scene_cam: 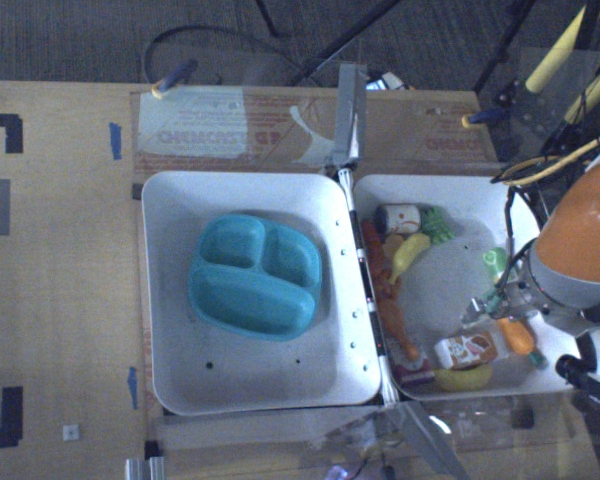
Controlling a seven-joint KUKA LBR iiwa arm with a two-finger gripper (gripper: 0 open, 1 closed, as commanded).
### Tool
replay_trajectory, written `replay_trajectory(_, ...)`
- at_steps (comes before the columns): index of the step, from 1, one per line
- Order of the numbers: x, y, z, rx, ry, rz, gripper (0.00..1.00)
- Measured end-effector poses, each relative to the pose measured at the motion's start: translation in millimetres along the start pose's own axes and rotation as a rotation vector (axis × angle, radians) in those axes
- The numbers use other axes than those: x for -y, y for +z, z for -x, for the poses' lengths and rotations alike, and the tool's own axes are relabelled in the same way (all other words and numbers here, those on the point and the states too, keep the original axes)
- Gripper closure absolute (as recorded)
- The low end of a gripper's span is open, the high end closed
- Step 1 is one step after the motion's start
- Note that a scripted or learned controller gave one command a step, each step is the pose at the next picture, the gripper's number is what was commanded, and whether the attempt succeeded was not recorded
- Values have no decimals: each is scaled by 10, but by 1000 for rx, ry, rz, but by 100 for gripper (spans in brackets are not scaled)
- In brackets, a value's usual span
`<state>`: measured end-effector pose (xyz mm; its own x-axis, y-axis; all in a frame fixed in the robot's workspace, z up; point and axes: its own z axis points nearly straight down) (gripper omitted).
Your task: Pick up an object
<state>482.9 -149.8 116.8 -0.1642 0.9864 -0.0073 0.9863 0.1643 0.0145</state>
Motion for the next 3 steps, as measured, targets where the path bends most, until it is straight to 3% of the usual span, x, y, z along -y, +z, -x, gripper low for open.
replay_trajectory(1,0,1,0,0,0,0,0)
replay_trajectory(2,-12,298,-238,-4,-33,-10,0)
replay_trajectory(3,-23,190,-226,-2,-31,-5,100)
